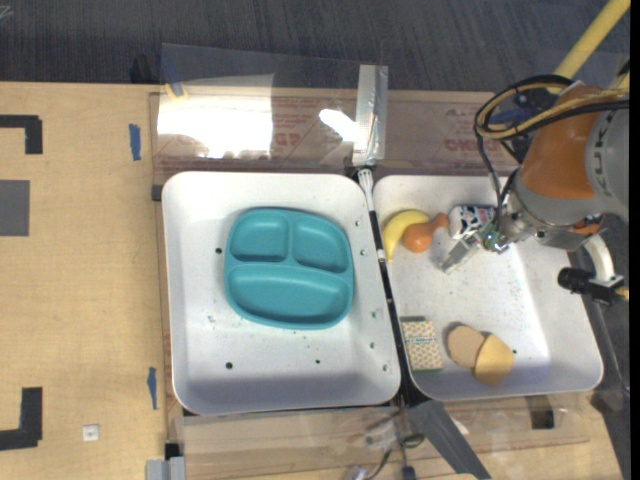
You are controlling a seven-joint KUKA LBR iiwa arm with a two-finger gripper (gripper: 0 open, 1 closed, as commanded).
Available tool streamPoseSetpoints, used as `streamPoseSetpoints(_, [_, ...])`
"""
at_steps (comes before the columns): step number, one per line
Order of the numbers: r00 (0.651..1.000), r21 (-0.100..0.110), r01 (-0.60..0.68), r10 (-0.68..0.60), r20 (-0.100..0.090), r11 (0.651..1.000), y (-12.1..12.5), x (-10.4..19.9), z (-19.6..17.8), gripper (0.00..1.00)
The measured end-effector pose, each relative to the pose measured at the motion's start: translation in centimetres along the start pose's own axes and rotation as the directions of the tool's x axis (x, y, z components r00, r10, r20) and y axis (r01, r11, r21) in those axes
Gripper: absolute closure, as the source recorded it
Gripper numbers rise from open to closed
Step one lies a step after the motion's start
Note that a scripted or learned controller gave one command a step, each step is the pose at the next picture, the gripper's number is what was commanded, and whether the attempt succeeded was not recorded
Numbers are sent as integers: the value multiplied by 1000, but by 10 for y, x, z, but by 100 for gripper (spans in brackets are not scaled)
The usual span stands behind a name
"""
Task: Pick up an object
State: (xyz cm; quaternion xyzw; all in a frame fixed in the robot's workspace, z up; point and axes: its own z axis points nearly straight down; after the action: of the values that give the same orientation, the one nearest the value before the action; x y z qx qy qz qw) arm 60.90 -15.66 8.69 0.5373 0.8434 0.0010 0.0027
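Note:
My gripper (452, 255) hangs low over the back of the right bin (520, 308), its grey fingers (455, 251) pointing down to the left. Just left of it lie a yellow banana-like toy (402, 226) and a small orange ball (420, 236), close to the fingertips. A white and blue item (470, 215) sits right behind the gripper, partly hidden by it. Nothing shows between the fingers. Near the front of the bin rest a tan and yellow rounded object (480, 351) and a small patterned packet (420, 343).
The left bin (190, 298) holds a teal divided plate (290, 266). A clear plastic sheet (260, 118) and a metal bar (370, 113) stand behind the bins. The arm with its orange band (560, 163) and cables covers the right bin's back right.

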Motion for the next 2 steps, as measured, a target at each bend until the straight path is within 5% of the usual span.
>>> streamPoseSetpoints(1, [953, -6, 302, -302, 5, 953, 65, 46, -114, 0])
streamPoseSetpoints(2, [987, 1, 158, -158, 0, 987, 42, -13, -82, 0])
